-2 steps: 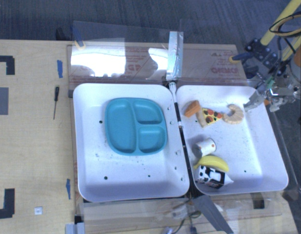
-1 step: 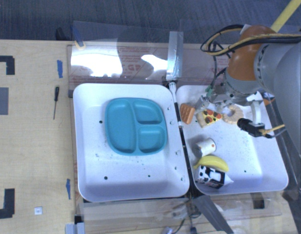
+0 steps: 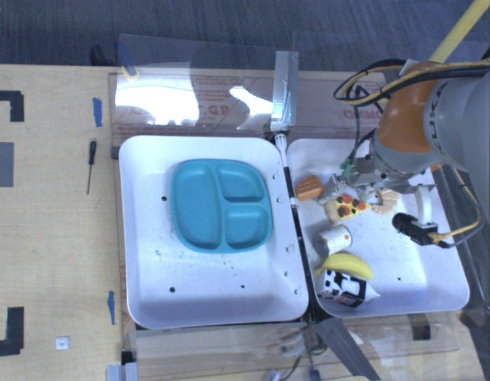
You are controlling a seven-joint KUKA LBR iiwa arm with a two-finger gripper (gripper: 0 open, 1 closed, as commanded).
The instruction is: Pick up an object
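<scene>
**Mia:** Where were the fingers (image 3: 357, 187)?

**Ben:** They were low in the right bin (image 3: 443, 280), at the end of the grey arm (image 3: 459, 125) with the orange band (image 3: 405, 117). I could not tell if they were pinched or spread, because the arm and its wires blocked them.

**Mia:** What was close to them?

**Ben:** A small toy with yellow and red spots (image 3: 345, 206) sat just under the fingers, maybe touching. I could not tell if the fingers had it. A brown piece like bread (image 3: 310, 187) lay just to the left of the fingers, near the wall between the two bins.

**Mia:** And further off?

**Ben:** Below the fingers was a little white cup (image 3: 337, 236) on its side. Further below that lay a yellow banana (image 3: 348, 265), and right against it a black and white toy (image 3: 343, 286) with spots like a cow.

**Mia:** What was far to the left of the fingers?

**Ben:** The left bin (image 3: 149, 284) had a blue plate (image 3: 221, 205) with three parts in it. Both bins sat on the counter (image 3: 46, 244). A thin screwdriver (image 3: 90, 163) lay on the counter, way off to the left.
</scene>
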